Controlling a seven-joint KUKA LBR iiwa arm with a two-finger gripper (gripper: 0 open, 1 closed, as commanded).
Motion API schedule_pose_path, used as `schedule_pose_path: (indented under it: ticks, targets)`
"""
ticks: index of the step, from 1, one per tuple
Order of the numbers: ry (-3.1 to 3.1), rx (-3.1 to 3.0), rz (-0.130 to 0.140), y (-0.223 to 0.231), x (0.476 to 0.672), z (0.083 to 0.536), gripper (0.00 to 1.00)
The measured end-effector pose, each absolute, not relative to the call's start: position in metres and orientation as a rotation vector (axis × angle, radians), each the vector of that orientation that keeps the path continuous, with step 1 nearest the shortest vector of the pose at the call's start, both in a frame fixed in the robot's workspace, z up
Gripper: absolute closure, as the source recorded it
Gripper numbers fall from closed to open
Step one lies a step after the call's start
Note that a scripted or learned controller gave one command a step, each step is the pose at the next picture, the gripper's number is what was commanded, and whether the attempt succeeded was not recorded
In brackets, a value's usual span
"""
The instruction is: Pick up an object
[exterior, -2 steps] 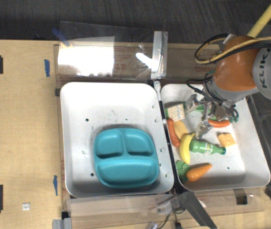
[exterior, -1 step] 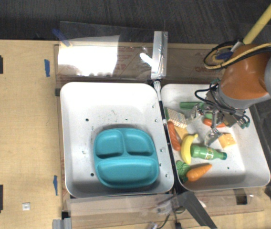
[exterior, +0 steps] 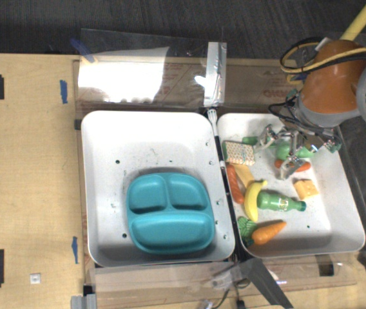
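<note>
Tool (exterior: 290, 152) hangs low just behind the green bottle (exterior: 279, 203), near a red piece (exterior: 301, 167); its grip, I cannot tell.

The tan worktop (exterior: 28, 192) carries two white bins: the left bin (exterior: 99, 172) and, touching its right side, the right bin (exterior: 344, 217)
</note>
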State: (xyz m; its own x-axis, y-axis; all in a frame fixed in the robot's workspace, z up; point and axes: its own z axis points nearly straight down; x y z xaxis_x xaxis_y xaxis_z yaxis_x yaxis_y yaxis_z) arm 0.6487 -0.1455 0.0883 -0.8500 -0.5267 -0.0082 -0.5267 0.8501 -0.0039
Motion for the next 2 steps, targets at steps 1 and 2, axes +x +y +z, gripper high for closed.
schedule_pose_path:
  ticks: [1,2]
  targets:
    - [2.999,-0.849,-0.007,-0.144,0.653,0.103,1.00]
    - [3.068,-0.599,-0.003,-0.085,0.642,0.190,1.00]
